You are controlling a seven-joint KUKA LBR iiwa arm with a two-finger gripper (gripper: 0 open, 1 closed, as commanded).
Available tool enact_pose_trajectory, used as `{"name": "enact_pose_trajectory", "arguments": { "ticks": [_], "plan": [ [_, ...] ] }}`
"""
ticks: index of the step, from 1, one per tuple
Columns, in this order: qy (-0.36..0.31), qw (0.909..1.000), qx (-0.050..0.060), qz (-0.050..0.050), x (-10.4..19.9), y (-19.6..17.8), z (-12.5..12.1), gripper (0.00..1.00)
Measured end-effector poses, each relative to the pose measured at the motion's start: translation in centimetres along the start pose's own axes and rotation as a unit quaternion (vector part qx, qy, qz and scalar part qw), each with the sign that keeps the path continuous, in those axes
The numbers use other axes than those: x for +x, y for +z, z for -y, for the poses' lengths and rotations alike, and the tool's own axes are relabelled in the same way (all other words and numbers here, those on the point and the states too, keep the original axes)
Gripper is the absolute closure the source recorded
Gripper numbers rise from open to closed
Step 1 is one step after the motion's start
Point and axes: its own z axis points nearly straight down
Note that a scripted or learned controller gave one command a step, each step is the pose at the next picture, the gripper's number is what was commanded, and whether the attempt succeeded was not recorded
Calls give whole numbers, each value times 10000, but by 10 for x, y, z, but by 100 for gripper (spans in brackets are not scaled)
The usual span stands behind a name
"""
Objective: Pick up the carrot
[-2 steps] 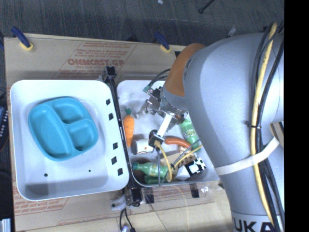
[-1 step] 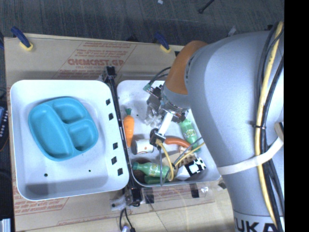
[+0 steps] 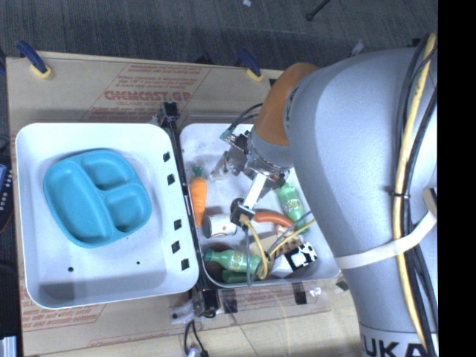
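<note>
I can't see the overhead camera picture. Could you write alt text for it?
A grey robot arm reaches from the right into the right white bin, its gripper close to an orange carrot lying along the bin's left wall. A green bottle lies there too; the left bin holds a blue divided plate.

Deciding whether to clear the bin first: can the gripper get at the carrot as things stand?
Probably yes. The carrot lies uncovered in the right bin, nothing on top, and the gripper is close beside it. The bin's left wall right next to it could crowd a grasp.
</note>
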Motion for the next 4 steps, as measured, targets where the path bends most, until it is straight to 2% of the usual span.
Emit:
{"name": "enact_pose_trajectory", "arguments": {
  "ticks": [1, 2, 3, 4],
  "plan": [
    [-56, 10000, 22, 6, 1, -10, 1, 100],
    [844, 9964, -50, -8, 29, -92, 23, 100],
    [844, 9964, -32, 2, 29, -90, 23, 0],
    [1937, 9811, -24, 8, -7, 11, -16, 0]
  ]
}}
